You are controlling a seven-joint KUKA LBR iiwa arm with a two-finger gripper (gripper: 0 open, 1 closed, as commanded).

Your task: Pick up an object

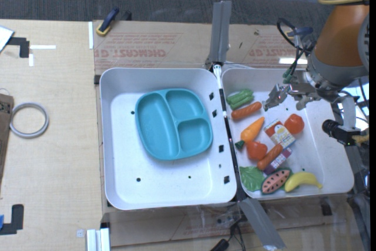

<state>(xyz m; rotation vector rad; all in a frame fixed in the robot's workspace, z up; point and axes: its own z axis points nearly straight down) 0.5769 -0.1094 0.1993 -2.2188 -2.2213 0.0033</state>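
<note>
The right bin [329, 153] holds several toy foods. A green pepper [239, 97] and an orange sausage [245, 110] lie at its far left, with a carrot [252, 128] just below them. A red tomato [294, 123] sits beside a small carton [282, 135]. Nearer the front are a second tomato [255, 150], a green leaf [251, 176], a watermelon slice [275, 181] and a banana [303, 181]. My gripper [289, 98] hangs open over the far part of this bin, above the tomato and carton, with nothing between its fingers.
The left bin [117, 144] holds a blue divided plate [174, 123]. A tape roll [26, 119] lies on the bench at far left. A blue and yellow clamp [108, 20] rests on the cardboard behind the bins. A grey divider post [220, 32] rises between the bins.
</note>
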